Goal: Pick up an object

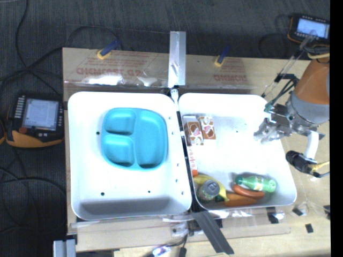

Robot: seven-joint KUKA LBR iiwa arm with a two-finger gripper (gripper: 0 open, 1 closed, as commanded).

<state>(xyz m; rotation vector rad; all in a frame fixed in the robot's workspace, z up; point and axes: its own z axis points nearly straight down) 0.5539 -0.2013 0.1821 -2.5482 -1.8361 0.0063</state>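
A blue divided tray [133, 138] lay alone in the left bin [86, 197], well apart from anything the arm could reach quickly. Against the dividing wall of the right bin [241, 103], toward its far-left corner, sat a small printed snack box [199, 130], its long axis running roughly from the far edge toward the near edge. Along the near edge of that bin the rest were crowded together: a yellow item with a dark round cap [209, 189] in the near-left corner, then an orange carrot-shaped piece [244, 198] lying lengthwise along the near wall, and just above it, touching or nearly so, a green bottle [256, 183] on its side, its long axis parallel to the near edge.

The end effector [268, 130] hung at the right bin's right edge, about midway between its far and near walls, over bare white floor. Whether it was released or clenched could not be told at this size; nothing showed within it.

The green bottle seemed the likeliest pick. It lay toward the near edge from the end effector and only slightly leftward, so the coming move would probably be a short travel toward the near wall and then a descent, with the fingers set across the bottle's long axis, not along it. The crowding carrot piece could foul a grasp.
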